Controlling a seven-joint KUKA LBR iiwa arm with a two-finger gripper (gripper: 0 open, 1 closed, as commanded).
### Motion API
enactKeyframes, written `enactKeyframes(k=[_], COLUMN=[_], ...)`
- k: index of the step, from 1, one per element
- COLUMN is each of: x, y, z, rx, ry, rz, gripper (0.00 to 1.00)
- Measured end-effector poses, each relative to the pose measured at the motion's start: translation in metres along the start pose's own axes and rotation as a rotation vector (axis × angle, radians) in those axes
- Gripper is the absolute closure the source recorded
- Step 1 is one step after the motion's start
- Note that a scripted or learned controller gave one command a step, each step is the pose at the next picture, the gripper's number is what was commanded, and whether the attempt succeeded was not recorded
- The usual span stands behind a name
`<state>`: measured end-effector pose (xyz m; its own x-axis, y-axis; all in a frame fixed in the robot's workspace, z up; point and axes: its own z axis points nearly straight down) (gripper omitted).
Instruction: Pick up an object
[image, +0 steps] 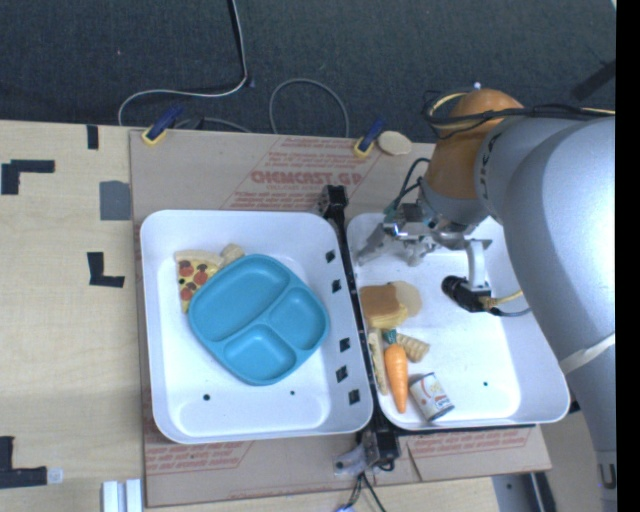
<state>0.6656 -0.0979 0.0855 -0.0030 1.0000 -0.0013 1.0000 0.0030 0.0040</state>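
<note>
Nothing has been picked up yet, as far as this view shows. The arm (540, 200) reaches over the right bin (500, 380), and its claw (400, 238) hangs above that bin's far left corner, near the divider between the two bins. Whether the claw is spread or pressed together cannot be told; the metal parts there are too tangled and small, and no object is seen in it. The candidates all lie along the right bin's left side: a piece of toy bread (388, 302) just in front of the claw, an orange toy carrot (396, 375) closer to the camera, a small can (432, 395) beside the carrot's tip, and a smaller yellowish item (412, 347) between bread and carrot. The left bin (160, 330) holds a blue divided plate (258, 318) resting partly over a toy pizza slice (195, 272). The whole grasp appears to remain: descend onto one item, likely the bread as the nearest, close on it and lift.
</note>
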Motion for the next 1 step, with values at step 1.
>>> enactKeyframes(k=[1], x=[0.0506], y=[-0.0709], z=[-0.1043], rx=[0.004], ry=[0.004], rz=[-0.001], gripper=[0.0])
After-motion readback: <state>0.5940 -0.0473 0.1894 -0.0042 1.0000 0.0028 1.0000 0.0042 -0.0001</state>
